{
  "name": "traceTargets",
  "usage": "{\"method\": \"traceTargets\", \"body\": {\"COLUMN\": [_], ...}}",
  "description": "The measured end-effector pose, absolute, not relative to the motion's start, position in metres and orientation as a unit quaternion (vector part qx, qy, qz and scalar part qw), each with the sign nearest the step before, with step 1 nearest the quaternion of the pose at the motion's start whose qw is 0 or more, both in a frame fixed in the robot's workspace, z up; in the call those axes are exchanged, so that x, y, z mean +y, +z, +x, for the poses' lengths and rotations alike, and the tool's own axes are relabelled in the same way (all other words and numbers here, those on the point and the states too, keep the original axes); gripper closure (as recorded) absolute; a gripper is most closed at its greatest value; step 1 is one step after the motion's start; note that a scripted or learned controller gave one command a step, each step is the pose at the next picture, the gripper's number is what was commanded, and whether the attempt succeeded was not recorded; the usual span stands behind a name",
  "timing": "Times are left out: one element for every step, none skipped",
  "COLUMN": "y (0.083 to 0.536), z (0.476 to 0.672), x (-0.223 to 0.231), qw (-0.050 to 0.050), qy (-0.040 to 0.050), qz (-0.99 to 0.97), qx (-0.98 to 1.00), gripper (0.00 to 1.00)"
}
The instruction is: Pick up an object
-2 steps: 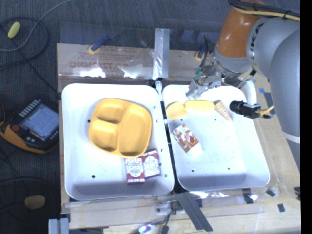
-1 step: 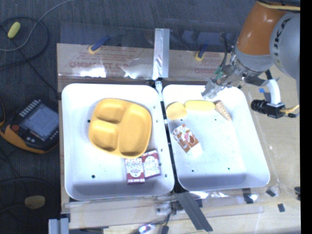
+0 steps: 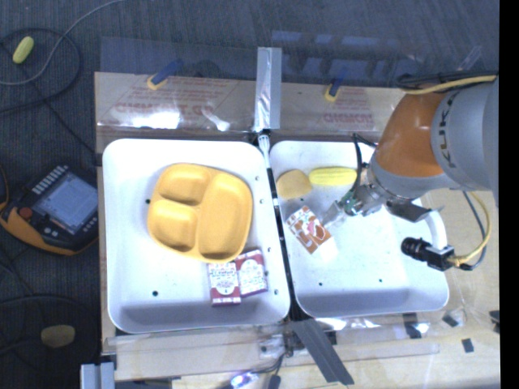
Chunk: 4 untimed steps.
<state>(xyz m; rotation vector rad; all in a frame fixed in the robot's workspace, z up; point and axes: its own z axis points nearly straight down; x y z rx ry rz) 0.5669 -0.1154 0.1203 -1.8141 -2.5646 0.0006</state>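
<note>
Claw low in the right bin, reaching in from the right under the grey arm with its orange band. Tip sits just beside, perhaps touching, the upper right edge of a small red-and-white packet. Cannot tell how far the claw is spread or whether it has hold of anything; the wrist hides the tips, and nothing shows clearly between them.

Right bin also holds:
- a pale yellow rounded piece near the top left corner, close to the divider
- a yellow corn cob just right of it, lying crosswise

Left bin holds:
- a yellow divided plate, centre
- two small red cartons side by side, near the bottom right wall

Nearest candidate for the pick is the packet, lying flat and tilted on the bin floor, apart from the corn and the rounded piece.

Handling, my judgement: packet looks light and thin, probably soft or crinkly with a slick printed face. Lying flat, it offers little height to pinch. Best bet is across its narrow width, tips pressed down to the floor on either long edge. Risks: it slides or crumples away instead of lifting. The corn would give a firmer, rounder hold across its middle.
</note>
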Motion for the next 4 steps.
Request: {"method": "traceTargets", "body": {"y": [0.12, 0.092, 0.101, 0.101], "z": [0.567, 0.624, 0.624, 0.624], "x": [-0.115, -0.109, -0.106, -0.108], "qw": [0.0, -0.011, -0.008, -0.009], "qy": [-0.0001, 0.0, -0.0011, -0.0004], "qz": [-0.577, -0.634, -0.633, -0.634], "qx": [-0.816, -0.773, -0.774, -0.773], "gripper": [0.0, 0.0, 1.0, 0.0]}}
